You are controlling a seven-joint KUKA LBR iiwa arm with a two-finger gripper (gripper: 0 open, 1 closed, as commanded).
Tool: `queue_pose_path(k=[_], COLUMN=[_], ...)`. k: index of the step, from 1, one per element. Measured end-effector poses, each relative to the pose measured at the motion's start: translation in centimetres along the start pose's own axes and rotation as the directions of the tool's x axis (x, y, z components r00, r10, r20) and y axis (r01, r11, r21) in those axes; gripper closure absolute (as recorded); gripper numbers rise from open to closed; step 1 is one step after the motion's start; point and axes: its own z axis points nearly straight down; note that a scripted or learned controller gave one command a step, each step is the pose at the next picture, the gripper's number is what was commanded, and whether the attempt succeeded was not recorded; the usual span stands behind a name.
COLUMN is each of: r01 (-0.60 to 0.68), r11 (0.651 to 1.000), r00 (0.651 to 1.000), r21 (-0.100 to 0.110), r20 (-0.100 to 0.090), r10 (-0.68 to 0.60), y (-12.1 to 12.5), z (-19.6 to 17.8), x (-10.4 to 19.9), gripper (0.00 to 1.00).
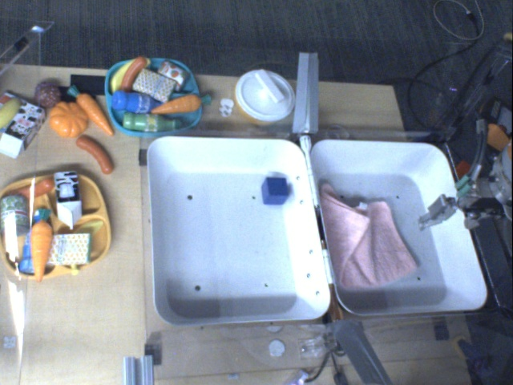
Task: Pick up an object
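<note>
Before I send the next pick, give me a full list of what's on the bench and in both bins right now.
Bins: 2, white, side by side mid-bench.
Block: 1, blue, left bin, upper right part.
Cloth: 1, pink, crumpled, right bin, left half.
Blue bowl: 1, behind the left bin, heaped with toy food.
Yellow tray: 1, far left, holding toy food and small boxes.
Loose toys: orange pumpkin, carrot, sausage, left of the bins.
Lidded container: 1, white and yellow, behind the bins.
Gripper: 1, grey, over the right bin's right edge, apart from the cloth.
</note>
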Motion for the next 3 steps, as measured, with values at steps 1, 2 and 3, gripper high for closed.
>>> queue_pose_path(k=[1, 2, 3], r01=[0.005, -0.03, 0.201], r11=[1.0, 0.999, 0.979], r00=[1.0, 1.0, 0.98], r21=[0.001, -0.011, -0.011], r20=[-0.001, 0.002, 0.004], r10=[-0.005, 0.03, -0.201], y=[2.2, 8.5, 12.2], z=[13.8, 16.7, 16.7], x=[3.0, 0.0, 4.5], gripper=[0.0, 0.0, 0.0])
